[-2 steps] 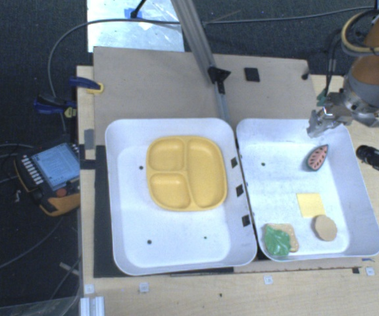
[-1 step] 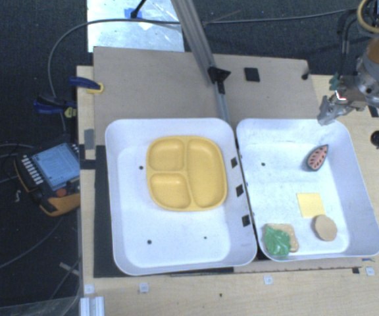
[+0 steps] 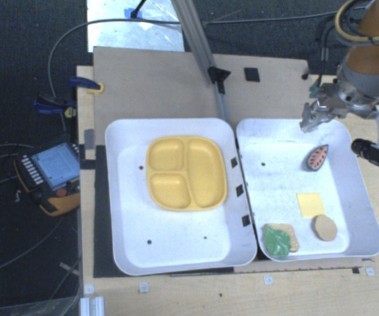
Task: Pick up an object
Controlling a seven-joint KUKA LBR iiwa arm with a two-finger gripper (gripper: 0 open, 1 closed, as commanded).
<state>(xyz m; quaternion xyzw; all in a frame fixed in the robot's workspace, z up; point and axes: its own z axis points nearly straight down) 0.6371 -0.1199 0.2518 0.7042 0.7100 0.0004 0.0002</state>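
- Gripper (image 3: 310, 120) hovers over right bin (image 3: 275, 143), upper right of frame; finger state unclear, nothing visibly held.
- Approach step; next: descend onto red slice (image 3: 317, 157) just below.

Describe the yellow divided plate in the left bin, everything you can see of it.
The yellow plate is a rounded-square tray of what looks like matte plastic, moulded into three compartments: one tall one on the right side of the view and two smaller ones stacked on the left. It lies flat, right side up and slightly rotated, on the floor of the left bin, toward its upper middle. No food sits in it, and it touches only the bin.
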